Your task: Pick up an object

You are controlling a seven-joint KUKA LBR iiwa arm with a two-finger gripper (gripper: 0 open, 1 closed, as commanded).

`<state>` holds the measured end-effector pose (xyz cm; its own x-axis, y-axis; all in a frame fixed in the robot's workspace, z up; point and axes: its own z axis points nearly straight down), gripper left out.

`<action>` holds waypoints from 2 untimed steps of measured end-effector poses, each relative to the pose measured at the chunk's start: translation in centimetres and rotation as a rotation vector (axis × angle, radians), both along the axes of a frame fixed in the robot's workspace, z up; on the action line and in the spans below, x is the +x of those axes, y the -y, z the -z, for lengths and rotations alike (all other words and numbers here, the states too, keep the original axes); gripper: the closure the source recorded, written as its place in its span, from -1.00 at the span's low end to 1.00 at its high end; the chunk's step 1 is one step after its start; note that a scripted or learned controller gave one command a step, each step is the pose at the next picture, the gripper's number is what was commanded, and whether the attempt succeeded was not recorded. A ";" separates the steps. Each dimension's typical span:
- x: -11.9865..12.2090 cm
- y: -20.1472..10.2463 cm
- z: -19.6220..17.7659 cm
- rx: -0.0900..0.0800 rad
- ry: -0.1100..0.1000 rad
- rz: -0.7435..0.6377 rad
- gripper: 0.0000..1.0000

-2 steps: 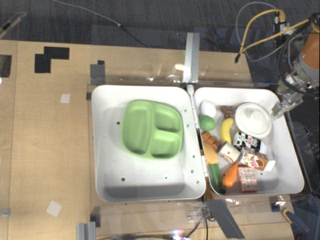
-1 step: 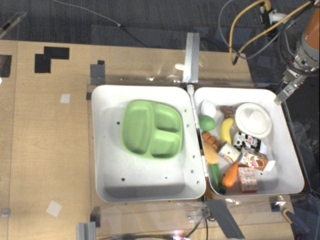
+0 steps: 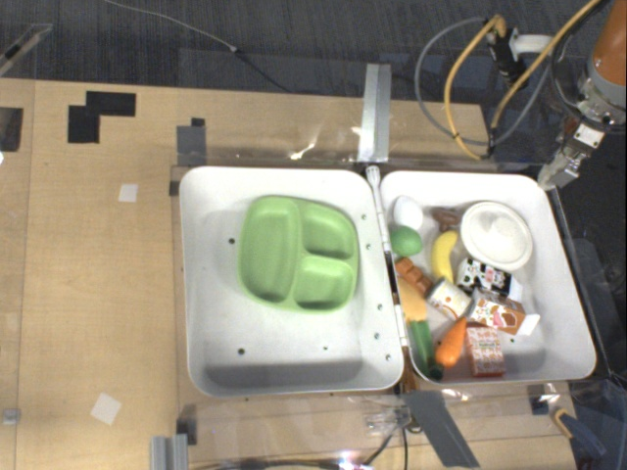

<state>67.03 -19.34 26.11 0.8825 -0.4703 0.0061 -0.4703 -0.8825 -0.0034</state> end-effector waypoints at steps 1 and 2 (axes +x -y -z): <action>0.0 1.1 -1.8 -0.002 0.000 -0.188 1.00; 0.0 1.0 -1.5 -0.002 -0.001 -0.292 1.00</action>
